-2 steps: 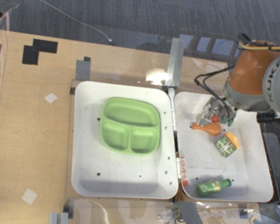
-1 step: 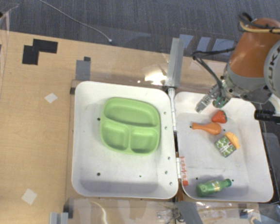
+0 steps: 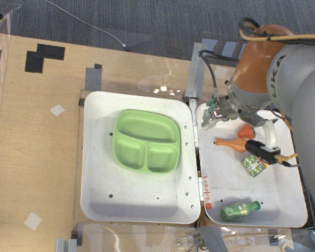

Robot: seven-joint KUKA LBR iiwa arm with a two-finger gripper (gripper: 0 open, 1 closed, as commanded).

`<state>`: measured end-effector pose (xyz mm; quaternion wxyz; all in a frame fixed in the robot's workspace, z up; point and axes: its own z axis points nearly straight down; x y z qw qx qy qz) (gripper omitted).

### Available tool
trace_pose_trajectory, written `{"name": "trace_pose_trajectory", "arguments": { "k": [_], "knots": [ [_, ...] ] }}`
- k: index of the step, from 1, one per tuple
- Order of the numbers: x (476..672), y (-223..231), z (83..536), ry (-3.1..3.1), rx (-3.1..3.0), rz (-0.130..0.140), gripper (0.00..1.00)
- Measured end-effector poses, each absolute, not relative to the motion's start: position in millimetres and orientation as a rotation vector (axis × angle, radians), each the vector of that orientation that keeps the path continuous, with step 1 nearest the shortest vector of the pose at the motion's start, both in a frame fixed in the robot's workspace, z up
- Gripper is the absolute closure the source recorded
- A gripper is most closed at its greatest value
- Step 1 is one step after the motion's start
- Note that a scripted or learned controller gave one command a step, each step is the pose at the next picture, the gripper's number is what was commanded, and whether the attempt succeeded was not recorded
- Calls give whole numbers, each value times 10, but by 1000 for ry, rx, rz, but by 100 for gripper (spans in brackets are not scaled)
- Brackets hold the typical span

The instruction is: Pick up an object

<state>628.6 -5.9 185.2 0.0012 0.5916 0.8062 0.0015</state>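
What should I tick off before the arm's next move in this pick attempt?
1. Gripper above the right bin, near its far left corner: ok.
2. Anything held by the gripper: cannot tell.
3. Orange object straight under the gripper: not ok, it lies off to the side.
4. Green bottle lying apart from the other things, near the front wall: ok.
5. Green plate lying flat in the left bin: ok.

Single fixed camera, mounted above the pale wooden bench [image 3: 29,155] and looking down on it at a slant from moderate height. Two shallow white plastic bins, one at the view's left [image 3: 94,191] and one at its right [image 3: 235,181], sit side by side in frame. Dark grey carpeted floor [image 3: 157,7] runs along the top edge, and the grey-and-orange robot arm [image 3: 294,69] enters from the right.
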Motion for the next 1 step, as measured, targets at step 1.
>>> {"name": "trace_pose_trajectory", "arguments": {
  "k": [1],
  "knots": [
    [5919,508,1847,2178,2265,3,100]
  ]
}}
